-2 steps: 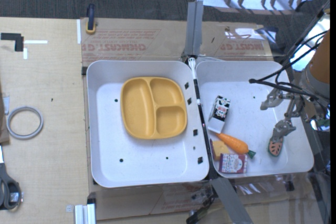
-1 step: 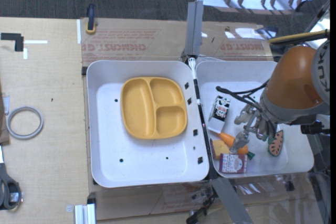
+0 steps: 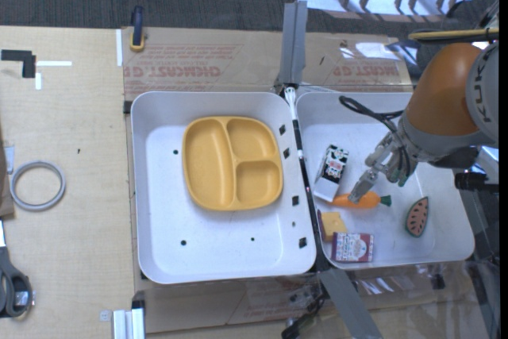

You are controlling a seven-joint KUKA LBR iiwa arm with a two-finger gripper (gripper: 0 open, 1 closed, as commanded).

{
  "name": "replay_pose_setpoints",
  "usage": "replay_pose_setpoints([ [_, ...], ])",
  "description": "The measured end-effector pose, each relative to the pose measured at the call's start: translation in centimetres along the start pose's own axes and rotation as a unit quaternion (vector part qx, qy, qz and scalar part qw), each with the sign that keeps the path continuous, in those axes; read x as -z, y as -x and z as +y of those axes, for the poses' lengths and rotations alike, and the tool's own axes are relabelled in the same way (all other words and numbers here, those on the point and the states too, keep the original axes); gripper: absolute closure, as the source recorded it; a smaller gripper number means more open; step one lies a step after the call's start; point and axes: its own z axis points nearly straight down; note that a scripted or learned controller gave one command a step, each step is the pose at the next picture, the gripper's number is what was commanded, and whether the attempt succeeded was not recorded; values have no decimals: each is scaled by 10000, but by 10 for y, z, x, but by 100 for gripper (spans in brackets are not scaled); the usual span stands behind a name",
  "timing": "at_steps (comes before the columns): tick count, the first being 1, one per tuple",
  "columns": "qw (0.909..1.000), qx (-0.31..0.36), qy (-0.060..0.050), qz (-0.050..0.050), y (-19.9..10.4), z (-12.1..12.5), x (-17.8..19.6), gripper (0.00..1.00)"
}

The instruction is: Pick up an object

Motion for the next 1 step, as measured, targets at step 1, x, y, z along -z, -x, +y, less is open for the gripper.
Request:
replay_pose_setpoints([
  [1, 9932, -1162, -8, 8, -6, -22, 29, 0],
])
